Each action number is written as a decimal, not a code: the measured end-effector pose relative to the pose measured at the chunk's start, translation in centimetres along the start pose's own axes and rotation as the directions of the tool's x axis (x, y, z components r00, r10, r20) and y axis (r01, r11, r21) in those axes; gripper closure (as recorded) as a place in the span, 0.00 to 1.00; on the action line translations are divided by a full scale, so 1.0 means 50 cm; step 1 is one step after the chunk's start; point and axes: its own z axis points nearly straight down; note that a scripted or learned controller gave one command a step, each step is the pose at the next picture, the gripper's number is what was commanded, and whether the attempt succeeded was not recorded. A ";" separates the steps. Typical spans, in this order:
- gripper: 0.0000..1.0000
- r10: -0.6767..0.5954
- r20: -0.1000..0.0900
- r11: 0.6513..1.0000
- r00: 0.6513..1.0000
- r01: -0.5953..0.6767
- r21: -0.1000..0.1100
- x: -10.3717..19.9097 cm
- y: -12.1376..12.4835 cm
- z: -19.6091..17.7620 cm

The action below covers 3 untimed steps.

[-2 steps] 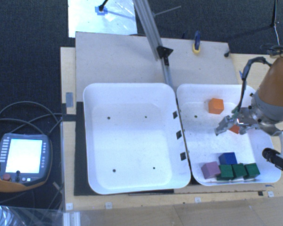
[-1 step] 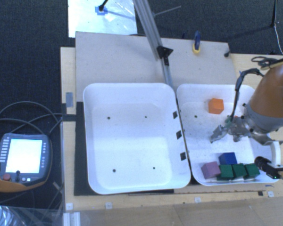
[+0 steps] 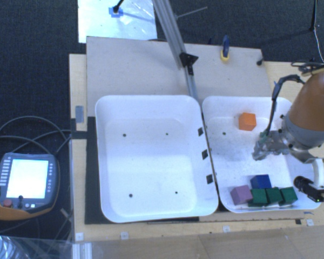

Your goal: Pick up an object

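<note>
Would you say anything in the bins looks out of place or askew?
Nothing stands out. The orange cube sits alone in the right bin; the blue, purple and green blocks cluster at its near edge. The gripper is over that bin.

A pale wooden counter (image 3: 78, 144) carries a grey board (image 3: 151, 63) across its back part. On it sit two shallow white bins, touching along their inner edges: the left bin (image 3: 105, 161) and the right bin (image 3: 216, 109). A blue-handled clamp (image 3: 225, 47) grips the board's back edge (near its right corner). A black strip (image 3: 90, 166) runs along the left bin's outer side.
</note>
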 end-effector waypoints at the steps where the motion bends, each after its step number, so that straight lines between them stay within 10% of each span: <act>1: 1.00 -0.001 0.002 1.000 1.000 0.001 -0.005 0.015 0.010 -0.122; 3: 1.00 -0.005 -0.001 1.000 1.000 0.005 0.001 0.099 0.049 -0.163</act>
